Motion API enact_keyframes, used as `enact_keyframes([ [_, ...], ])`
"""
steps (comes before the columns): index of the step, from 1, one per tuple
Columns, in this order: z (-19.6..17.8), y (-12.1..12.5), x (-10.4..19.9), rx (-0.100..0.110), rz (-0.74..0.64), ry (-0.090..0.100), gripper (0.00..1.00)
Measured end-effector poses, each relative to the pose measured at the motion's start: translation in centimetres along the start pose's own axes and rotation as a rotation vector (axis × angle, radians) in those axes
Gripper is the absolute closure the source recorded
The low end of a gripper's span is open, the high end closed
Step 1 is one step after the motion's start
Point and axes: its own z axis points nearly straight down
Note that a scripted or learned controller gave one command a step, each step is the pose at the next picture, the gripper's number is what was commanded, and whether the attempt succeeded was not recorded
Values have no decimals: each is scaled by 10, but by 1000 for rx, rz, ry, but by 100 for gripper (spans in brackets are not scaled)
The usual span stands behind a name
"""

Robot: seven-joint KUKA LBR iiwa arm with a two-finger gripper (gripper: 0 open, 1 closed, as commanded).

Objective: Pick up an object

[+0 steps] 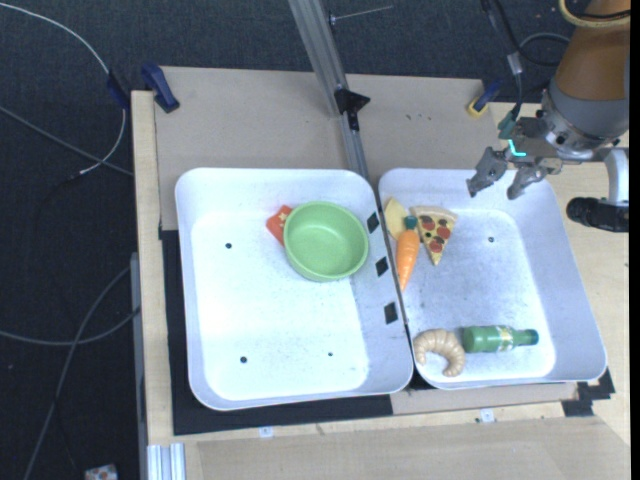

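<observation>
Over the right bin's [560,268] back edge hung the gripper [507,181], fingers apart, nothing between them. No grasp made yet, so the task looked barely started. Candidates all sat in that bin: pizza slice [435,232] and carrot [407,256] touching near the left wall, croissant [441,351] and green bottle [497,340] along the front. Green bowl [324,239] rested in the left bin [230,308], partly covering a red piece [277,223]. Choosing, descending, closing, lifting all remained.
</observation>
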Motion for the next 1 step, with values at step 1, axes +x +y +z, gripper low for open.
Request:
enact_keyframes([
  [1,-4,1,0,-8,-1,-1,0],
])
